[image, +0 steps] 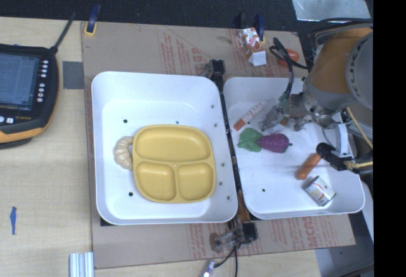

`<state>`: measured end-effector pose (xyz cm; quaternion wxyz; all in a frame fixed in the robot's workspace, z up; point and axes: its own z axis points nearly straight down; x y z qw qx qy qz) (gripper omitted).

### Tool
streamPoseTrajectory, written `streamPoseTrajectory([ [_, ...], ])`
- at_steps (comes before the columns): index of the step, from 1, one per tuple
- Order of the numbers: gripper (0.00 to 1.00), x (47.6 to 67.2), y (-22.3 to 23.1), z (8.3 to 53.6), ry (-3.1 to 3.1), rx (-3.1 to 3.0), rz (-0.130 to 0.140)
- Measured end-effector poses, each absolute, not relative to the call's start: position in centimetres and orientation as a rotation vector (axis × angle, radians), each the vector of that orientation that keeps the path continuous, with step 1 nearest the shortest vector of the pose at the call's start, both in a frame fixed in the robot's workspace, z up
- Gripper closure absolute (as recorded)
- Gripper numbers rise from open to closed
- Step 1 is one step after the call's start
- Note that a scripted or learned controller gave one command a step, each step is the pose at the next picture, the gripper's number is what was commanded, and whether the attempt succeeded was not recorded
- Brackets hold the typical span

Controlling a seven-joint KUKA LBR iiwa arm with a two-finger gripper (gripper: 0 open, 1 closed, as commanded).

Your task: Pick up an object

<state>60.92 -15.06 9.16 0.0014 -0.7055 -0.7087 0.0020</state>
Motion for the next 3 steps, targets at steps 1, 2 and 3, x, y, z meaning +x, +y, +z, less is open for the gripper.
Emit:
streamPoseTrajectory([
  [1,0.0,65.6,-19.1,9.2,-2.225,-2.216,0.002],
  [2,1.0,65.7,-19.1,10.3,-2.228,-2.211,0.004],
  [3,1.0,65.7,-11.1,17.5,-2.225,-2.215,0.0],
])
